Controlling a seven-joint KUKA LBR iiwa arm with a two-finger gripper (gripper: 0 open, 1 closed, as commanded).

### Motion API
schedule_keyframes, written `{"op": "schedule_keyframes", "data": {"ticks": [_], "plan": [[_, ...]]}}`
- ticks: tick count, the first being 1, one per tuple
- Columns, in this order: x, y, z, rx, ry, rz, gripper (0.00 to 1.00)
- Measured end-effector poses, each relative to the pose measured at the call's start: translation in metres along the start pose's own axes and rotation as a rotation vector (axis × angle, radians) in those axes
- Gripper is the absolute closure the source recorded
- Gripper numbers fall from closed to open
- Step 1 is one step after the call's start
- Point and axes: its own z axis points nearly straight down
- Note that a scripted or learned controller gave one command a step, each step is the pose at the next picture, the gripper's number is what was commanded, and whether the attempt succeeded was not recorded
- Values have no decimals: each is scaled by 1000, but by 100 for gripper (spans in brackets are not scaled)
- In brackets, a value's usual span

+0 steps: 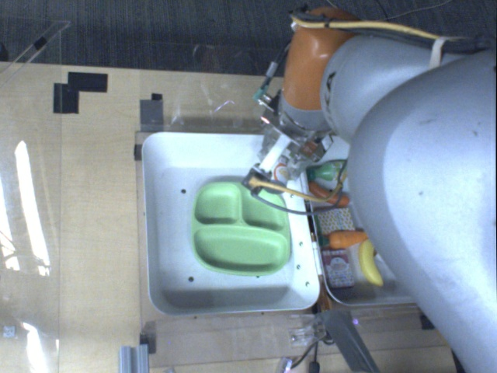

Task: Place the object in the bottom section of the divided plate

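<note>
While end effector (260, 179) hovers over divided plate (239, 228), banana (369, 264), carrot (345, 239) beside

You're looking down on the pale green divided plastic plate (237, 228) lying in the left shallow white bin (167, 208). The grey arm's two-finger gripper (264, 179) hangs over the plate's upper right corner. In the right white bin (335, 292) you've got a yellow banana (370, 263), an orange carrot (346, 239) and a red packet (338, 270).
</note>
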Motion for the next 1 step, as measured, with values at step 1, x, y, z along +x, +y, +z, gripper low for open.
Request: {"op": "schedule_keyframes", "data": {"ticks": [1], "plan": [[-24, -56, 78, -7, 10, 173, 100]]}}
